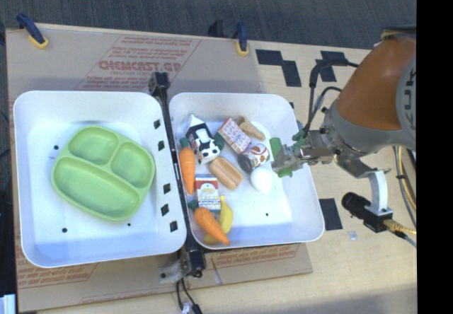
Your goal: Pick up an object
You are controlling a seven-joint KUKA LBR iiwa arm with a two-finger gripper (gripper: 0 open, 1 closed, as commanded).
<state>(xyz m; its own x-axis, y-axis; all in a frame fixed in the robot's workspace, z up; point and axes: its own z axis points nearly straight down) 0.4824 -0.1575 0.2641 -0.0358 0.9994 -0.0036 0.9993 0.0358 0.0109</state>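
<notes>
Egg (pixel 262 180), white and smooth, lies right of centre in the right bin (pixel 306 213), just beside the hand (pixel 284 162); whether that is spread, I cannot tell. Likely light, slippery: pinch across its middle.

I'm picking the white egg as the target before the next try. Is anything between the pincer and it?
Nothing visible: the pincer sits just right of the white egg, with bare bin floor beside them.

One camera is fixed above the bench (pixel 333 235), looking down at a slant. It sits far enough back to take in both white bins (pixel 35 185), with the arm (pixel 375 93) entering from the right.
</notes>
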